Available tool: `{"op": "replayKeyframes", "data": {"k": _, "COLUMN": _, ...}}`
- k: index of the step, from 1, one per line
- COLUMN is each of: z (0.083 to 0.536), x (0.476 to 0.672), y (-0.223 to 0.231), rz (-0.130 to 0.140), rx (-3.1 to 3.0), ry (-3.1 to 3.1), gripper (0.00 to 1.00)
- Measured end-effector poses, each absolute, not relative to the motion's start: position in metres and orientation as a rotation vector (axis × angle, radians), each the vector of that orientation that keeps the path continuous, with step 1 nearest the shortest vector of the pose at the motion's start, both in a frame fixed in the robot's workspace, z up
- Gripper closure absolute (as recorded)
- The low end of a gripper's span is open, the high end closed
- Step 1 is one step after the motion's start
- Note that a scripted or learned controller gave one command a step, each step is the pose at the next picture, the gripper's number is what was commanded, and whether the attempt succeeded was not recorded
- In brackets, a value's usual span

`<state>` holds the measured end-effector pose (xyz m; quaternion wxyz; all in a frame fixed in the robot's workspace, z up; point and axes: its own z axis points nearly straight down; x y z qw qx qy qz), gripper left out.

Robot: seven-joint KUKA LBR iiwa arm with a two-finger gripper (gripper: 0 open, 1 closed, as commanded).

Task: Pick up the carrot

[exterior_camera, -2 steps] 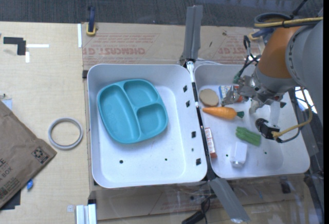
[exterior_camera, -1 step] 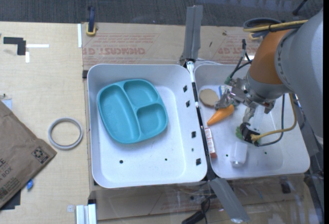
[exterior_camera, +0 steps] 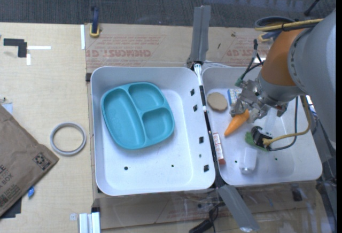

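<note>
Right bin (exterior_camera: 299, 170): carrot (exterior_camera: 236, 122) lies tilted, its top end right at the gripper (exterior_camera: 251, 108), likely lined up for a grab. Can't tell the grip state. Behind it, a round cookie (exterior_camera: 217, 101).

Claw (exterior_camera: 247, 108) low, seemingly closed

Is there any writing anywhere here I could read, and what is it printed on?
"CHEMCAST GP", red, upside down and repeated: my best reading of the brown sheet behind the bins.
"BOX", partly cut off, on the cardboard box at lower left.
Label on the red-and-white tube between the bins: too small to read.
The blue plate and carrot carry no text.
</note>
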<state>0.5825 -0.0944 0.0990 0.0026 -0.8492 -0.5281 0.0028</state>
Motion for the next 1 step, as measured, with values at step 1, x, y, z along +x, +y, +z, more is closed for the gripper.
{"op": "replayKeyframes", "data": {"k": 1, "z": 0.191, "x": 0.6002, "y": -0.0618, "rz": 0.004, "rx": -2.41, "ry": -2.014, "gripper": 1.0}}
